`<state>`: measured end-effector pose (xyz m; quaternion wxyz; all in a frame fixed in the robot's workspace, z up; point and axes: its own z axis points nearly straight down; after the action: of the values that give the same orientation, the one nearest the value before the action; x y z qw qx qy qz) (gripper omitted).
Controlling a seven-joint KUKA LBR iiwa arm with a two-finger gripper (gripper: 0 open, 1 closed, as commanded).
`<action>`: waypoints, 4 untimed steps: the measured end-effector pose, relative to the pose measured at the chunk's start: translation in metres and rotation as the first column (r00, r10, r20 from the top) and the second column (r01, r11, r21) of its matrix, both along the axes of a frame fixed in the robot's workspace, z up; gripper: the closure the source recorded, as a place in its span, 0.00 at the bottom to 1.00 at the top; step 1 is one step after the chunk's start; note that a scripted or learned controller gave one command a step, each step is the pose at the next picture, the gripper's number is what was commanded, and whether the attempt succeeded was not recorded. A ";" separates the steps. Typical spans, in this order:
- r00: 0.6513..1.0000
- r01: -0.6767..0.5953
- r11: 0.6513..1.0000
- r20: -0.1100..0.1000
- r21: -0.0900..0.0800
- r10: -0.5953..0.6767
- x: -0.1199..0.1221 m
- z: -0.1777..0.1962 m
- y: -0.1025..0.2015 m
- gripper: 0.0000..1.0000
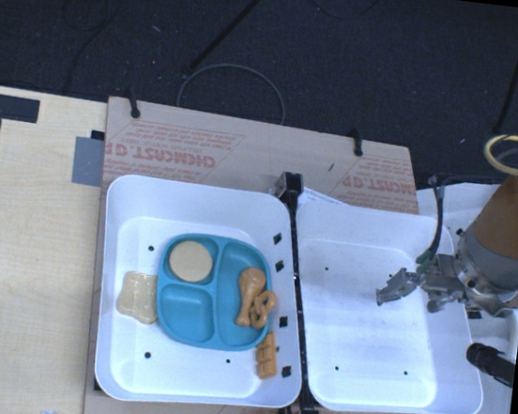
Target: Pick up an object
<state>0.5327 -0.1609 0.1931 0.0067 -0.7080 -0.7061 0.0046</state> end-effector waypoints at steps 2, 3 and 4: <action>1.000 -0.001 1.000 0.009 0.000 0.001 0.003 -0.047 0.010 0.00; 1.000 -0.002 1.000 0.008 -0.001 0.002 0.002 -0.101 0.012 0.00; 1.000 0.002 1.000 0.010 -0.001 -0.002 0.003 -0.088 0.010 1.00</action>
<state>0.5353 -0.1508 0.1053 0.0028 -0.7087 -0.7055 0.0013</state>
